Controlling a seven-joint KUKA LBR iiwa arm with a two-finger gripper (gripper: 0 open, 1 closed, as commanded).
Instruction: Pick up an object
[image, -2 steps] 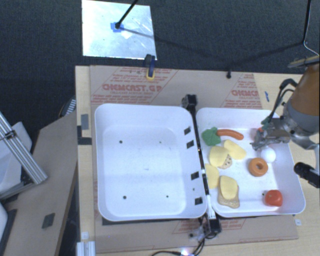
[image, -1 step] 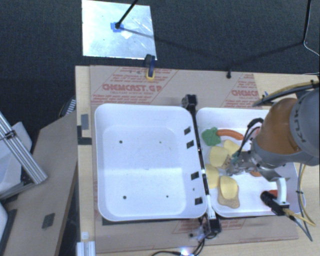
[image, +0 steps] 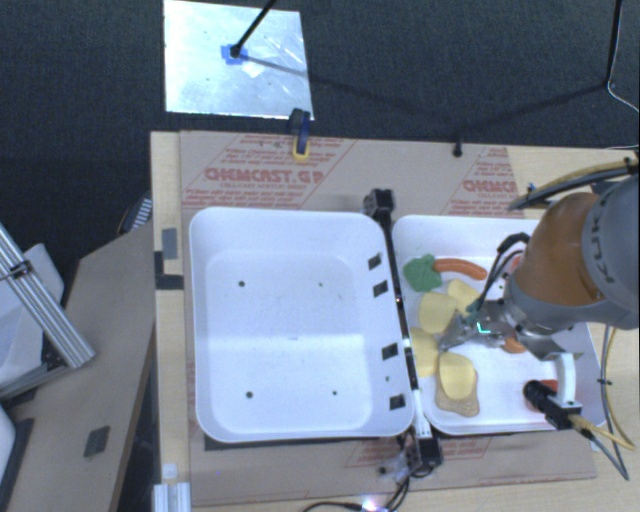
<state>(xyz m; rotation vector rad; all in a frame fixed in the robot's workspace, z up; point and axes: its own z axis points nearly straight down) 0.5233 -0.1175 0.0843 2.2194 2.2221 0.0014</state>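
Observation:
My gripper (image: 462, 330) reaches into the right bin (image: 440, 228) from the right, low over a cluster of food toys. A green leafy piece (image: 420, 272) and an orange-red sausage shape (image: 462, 268) lie at the bin's far side. Pale yellow pieces (image: 435, 312) lie just left of the gripper. A yellow slice on a tan bread-like piece (image: 458, 380) rests near the front. A small orange piece (image: 514, 346) peeks out under the wrist. The gripper is close above the yellow pieces; nothing is visibly held.
The left bin (image: 290, 320) stands beside the right one, split by a rim with black clips (image: 385, 290). Both sit on a cardboard sheet (image: 260, 170). A yellow and blue clamp (image: 299, 135) is at the back.

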